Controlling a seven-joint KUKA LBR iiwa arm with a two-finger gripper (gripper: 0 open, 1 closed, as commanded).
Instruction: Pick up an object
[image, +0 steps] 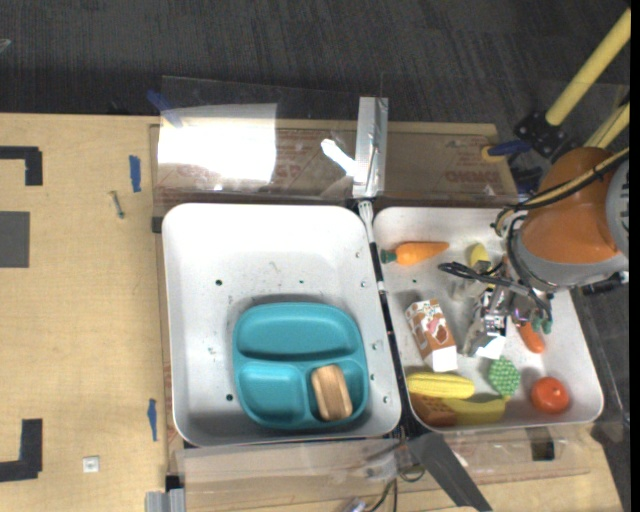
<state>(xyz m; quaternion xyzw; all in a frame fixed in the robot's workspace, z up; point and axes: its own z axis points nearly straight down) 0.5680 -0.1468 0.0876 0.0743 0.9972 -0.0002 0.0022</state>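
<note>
Fingers (490, 318) low in right bin (585, 345), opening unclear, near ketchup packet (432, 334), green ball (504, 377)

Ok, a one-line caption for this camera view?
Gripper lowered among toy food in the right bin; teal tray with bread sits left.

Two bins side by side on the bench
The left bin (190, 300) holds a divided tray (285, 345) with a bread roll (332, 391) in its near right compartment; the right bin (580, 360) holds a carrot (420, 253) at the far side, a carton (431, 332) toward its left, and a banana (455, 398) and tomato (549, 394) along the near edge
</note>
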